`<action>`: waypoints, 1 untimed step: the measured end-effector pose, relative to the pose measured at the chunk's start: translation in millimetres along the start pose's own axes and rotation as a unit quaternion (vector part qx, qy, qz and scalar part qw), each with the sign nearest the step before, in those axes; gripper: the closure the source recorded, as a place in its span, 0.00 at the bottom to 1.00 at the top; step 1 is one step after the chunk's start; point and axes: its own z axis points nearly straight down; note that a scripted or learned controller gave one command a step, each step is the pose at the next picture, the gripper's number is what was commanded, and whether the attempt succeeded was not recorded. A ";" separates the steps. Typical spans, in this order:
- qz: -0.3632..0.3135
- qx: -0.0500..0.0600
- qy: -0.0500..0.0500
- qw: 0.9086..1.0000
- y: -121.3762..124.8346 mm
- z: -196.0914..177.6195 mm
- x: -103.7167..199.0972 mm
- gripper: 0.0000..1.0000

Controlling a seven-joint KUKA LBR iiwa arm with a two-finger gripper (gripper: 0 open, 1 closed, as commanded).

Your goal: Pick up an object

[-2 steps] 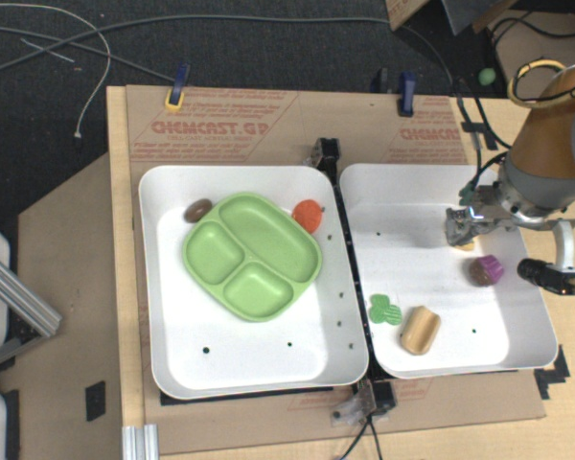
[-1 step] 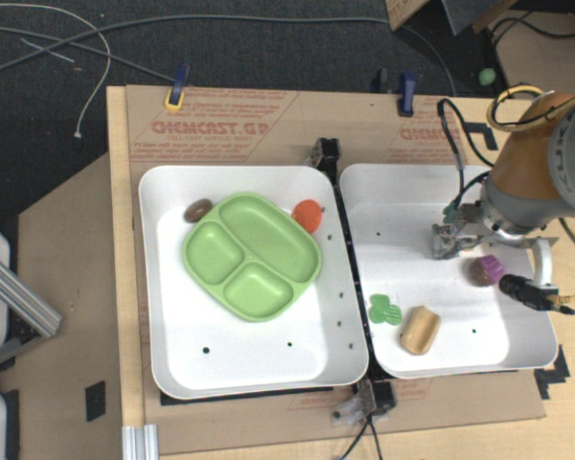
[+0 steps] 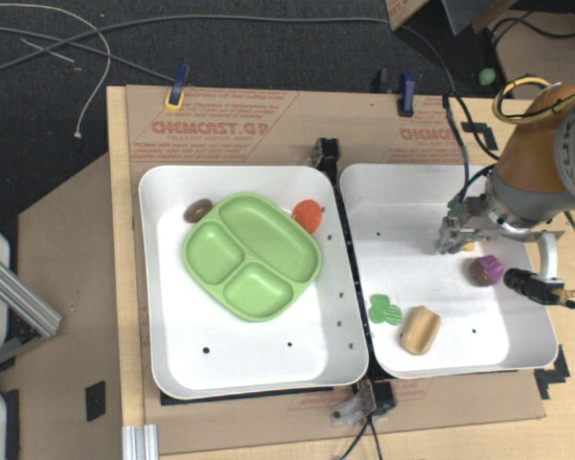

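My gripper point(image 3: 457, 241) hangs low over the right bin point(image 3: 402, 199), near its right side. A small purple object point(image 3: 487, 270) lies just right of and below the fingertips, apart from them. Nothing shows between the fingers. Further toward the bin's front lie a tan rounded block point(image 3: 420, 330) and a small green piece point(image 3: 383, 310). In the left bin point(image 3: 172, 333) a green divided plate point(image 3: 252, 255) sits with an orange-red object point(image 3: 309, 215) at its upper right edge and a brown oval object point(image 3: 199, 210) at its upper left.
The grey arm with its orange band point(image 3: 541, 151) enters from the right above the right bin. The ridge where the two bins meet point(image 3: 345, 266) runs down the middle. Cardboard point(image 3: 220, 123) underlies both bins, with blue clamps at the back edge.
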 end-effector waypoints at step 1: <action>0.001 -0.002 -0.001 1.000 -8.1 -52.1 -4.9 1.00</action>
